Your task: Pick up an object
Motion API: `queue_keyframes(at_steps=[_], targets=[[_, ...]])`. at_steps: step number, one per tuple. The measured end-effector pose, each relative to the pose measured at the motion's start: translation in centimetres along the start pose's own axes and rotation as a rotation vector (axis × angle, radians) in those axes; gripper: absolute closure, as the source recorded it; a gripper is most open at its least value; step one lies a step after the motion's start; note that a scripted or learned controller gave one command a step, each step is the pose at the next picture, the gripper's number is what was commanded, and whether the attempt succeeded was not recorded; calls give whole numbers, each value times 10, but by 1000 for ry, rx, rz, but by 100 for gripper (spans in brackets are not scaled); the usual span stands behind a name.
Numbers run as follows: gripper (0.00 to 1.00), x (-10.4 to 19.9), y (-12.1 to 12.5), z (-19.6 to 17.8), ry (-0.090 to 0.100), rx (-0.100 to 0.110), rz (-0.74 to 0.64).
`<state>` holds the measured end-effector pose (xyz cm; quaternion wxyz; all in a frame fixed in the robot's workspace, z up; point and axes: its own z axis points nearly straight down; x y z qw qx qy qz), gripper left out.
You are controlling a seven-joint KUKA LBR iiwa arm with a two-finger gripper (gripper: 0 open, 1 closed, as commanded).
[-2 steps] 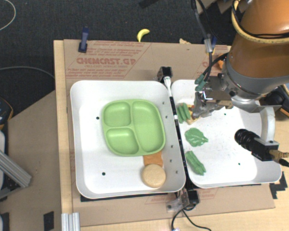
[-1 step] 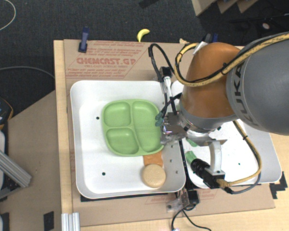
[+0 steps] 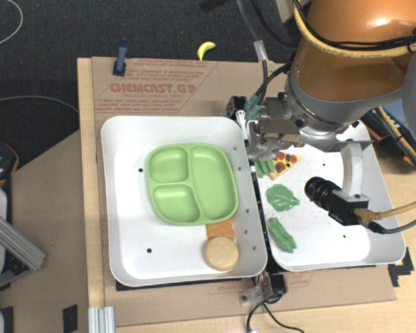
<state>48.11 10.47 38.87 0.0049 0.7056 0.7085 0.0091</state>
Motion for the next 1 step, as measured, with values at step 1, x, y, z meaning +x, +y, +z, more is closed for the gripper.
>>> queue_keyframes(at_steps=[1], targets=[[100,45,1,86,-7,30,0]])
